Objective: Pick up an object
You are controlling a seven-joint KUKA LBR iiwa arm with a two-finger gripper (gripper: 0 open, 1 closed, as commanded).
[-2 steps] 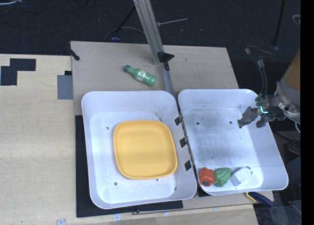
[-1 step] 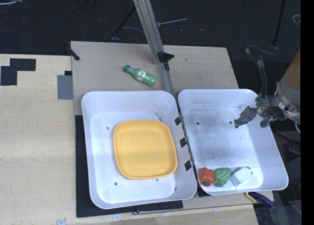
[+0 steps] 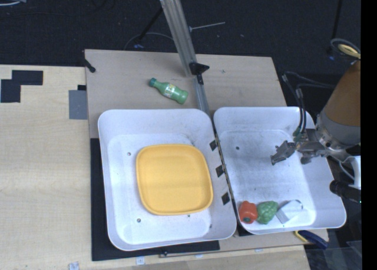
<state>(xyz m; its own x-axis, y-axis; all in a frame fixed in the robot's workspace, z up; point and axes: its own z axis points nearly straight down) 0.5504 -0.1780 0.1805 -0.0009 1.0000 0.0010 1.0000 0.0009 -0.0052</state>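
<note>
- Right bin [image 3: 330, 219], near edge: three small items in a row along the front wall. From the left: a red-orange piece [image 3: 248, 211], a green bumpy piece [image 3: 267, 211] touching it, and a pale grey-white block [image 3: 288, 211] just beside the green one. All three lie on the bin floor, well apart from the gripper.
- Left bin [image 3: 115, 163]: one yellow square plate [image 3: 174, 178] with rounded corners, lying flat near the bin's middle.
- Black clips [image 3: 220, 170]: three, spaced along the seam between the two bins.
- Gripper [image 3: 285, 152]: dark, over the middle of the right bin toward its right wall, pointing left. Nothing is seen between its fingers; whether they are spread or pressed together cannot be told at this size.
- Arm [image 3: 344, 106]: orange band and grey wrist at the right edge, above the right bin's far right corner.
- Bench [image 3: 235, 80], beyond the bins: a green bottle [image 3: 169, 91] lying on its side, cap to the left.
- Aluminium rail [image 3: 180, 30]: slanting from the far edge toward the bins' seam.
</note>
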